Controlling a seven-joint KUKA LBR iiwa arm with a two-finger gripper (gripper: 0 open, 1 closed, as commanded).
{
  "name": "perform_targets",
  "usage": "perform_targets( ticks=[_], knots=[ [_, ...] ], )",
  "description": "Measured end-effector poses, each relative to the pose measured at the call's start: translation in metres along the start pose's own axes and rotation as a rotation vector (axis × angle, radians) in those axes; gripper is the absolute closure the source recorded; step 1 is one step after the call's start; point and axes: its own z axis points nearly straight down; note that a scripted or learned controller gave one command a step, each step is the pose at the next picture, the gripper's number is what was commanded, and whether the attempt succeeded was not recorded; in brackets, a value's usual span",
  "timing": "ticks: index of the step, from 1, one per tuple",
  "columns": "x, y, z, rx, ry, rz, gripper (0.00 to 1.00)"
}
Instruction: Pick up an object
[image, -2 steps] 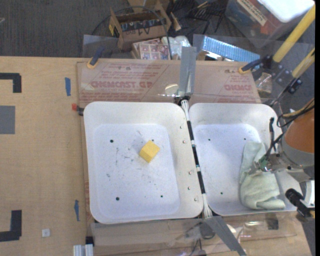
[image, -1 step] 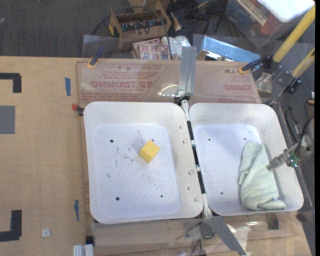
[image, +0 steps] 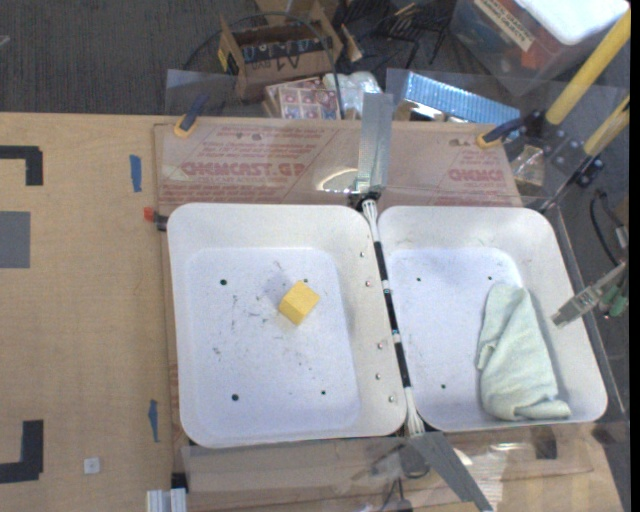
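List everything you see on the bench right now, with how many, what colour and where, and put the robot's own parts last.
block: one, yellow, near the middle of the left bin.
cloth: one, pale green-white, crumpled along the right side of the right bin.
left bin: one, white, shallow, holding the block.
right bin: one, white, shallow, holding the cloth.
clamps: two, orange, at the back corners of the board behind the bins.
gripper: one, grey, at the right bin's right edge beside the cloth.
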Motion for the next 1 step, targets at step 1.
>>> perform_targets(
  ticks=[1],
  knots=[
    [0.0463, 0.0228, 0.0722, 0.003, 0.004, 0.164, 1.0]
  ],
)
